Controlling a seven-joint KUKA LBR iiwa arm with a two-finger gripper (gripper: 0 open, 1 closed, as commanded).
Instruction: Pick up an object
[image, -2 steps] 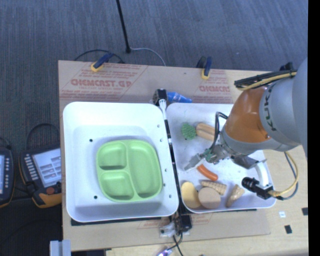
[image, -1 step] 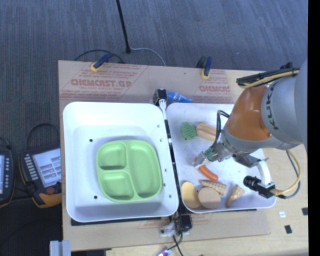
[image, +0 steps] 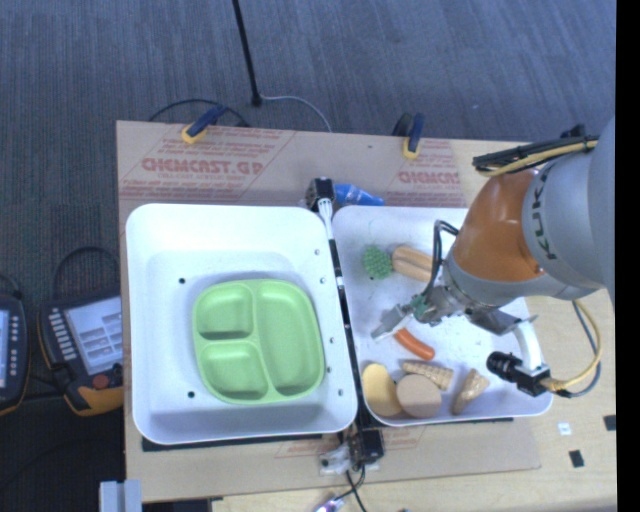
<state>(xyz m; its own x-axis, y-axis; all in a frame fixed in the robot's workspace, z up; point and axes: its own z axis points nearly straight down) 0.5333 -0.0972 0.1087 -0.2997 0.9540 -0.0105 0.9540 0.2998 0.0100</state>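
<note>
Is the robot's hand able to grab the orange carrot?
Probably yes. The hand hangs in the right bin, just above the carrot, and nothing lies on top of it or between them.

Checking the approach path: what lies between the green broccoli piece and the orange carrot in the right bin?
The gripper reaches into that stretch over bare white bin floor, in the camera view.

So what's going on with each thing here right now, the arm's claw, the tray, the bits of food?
Two-finger gripper: low in the right white bin, nothing visibly held.
Green three-compartment plastic tray: flat in the left white bin.
Orange carrot-shaped piece: lying flat, just beside the gripper.
Green bumpy piece: resting beside the tan bread roll.
Yellow round piece: against the bin's near wall.
</note>
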